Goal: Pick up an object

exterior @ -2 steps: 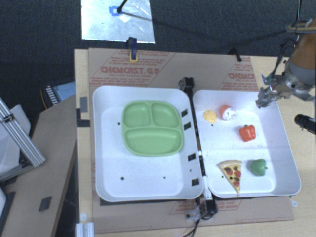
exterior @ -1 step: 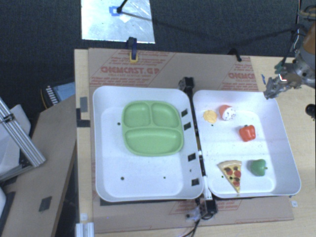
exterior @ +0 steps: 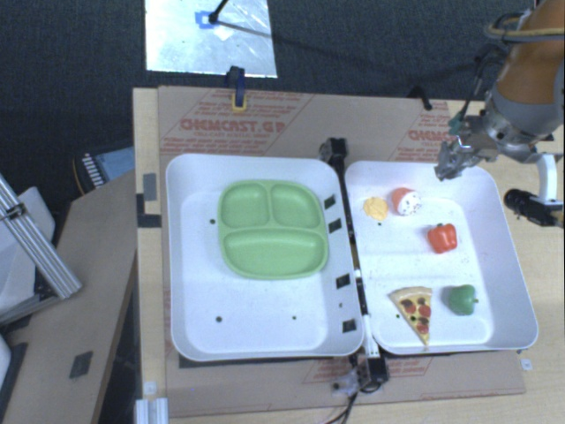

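Two shallow white bins are seen side by side on a bench lined with printed cardboard. The left bin (exterior: 190, 325) is occupied by a green divided plate (exterior: 270, 230), lying flat toward its upper middle, with three compartments visible.

The right bin (exterior: 508, 276) is found to hold five small items. A yellow piece (exterior: 376, 208) is noted near the upper left, with a red-and-white rounded item (exterior: 406, 201) just beside it to the right, possibly touching; the contact is not resolved at this sharpness. A red pepper (exterior: 442, 237) is placed lower and to the right, apart from both. A pizza slice (exterior: 414, 311) is laid near the lower edge, point downward, and a green pepper-like item (exterior: 461, 299) is set just to its right, apart from it.

The grey arm with its orange band is seen entering from the upper right. The gripper (exterior: 451, 166) is held above the far rim of the right bin, up and to the right of the red-and-white item and clear of all five. Nothing is seen between its fingers. How wide the claw stands cannot be told; the fingertips are blurred into a dark mass.
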`<state>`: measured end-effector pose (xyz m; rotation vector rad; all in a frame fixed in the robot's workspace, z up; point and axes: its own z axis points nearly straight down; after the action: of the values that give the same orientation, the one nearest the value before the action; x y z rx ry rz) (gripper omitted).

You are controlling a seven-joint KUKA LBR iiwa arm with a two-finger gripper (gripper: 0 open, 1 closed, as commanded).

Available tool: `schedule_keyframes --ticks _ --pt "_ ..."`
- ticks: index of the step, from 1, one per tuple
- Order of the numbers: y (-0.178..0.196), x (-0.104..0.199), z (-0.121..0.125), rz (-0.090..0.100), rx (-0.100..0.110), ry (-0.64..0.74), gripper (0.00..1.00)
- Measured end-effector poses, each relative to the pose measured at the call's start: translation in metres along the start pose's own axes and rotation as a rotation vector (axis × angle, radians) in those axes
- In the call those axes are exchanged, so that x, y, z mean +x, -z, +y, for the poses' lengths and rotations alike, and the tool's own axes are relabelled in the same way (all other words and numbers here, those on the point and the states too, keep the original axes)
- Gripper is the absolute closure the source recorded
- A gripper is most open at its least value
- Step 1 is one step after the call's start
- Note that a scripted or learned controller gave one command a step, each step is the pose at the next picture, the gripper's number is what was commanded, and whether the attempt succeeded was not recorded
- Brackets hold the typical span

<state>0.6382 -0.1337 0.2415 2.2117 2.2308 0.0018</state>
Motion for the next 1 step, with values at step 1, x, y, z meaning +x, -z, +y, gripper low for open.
schedule_keyframes --ticks 1 --pt "0.0045 0.0526 -0.0100 0.000 0.000 -0.001 1.00"
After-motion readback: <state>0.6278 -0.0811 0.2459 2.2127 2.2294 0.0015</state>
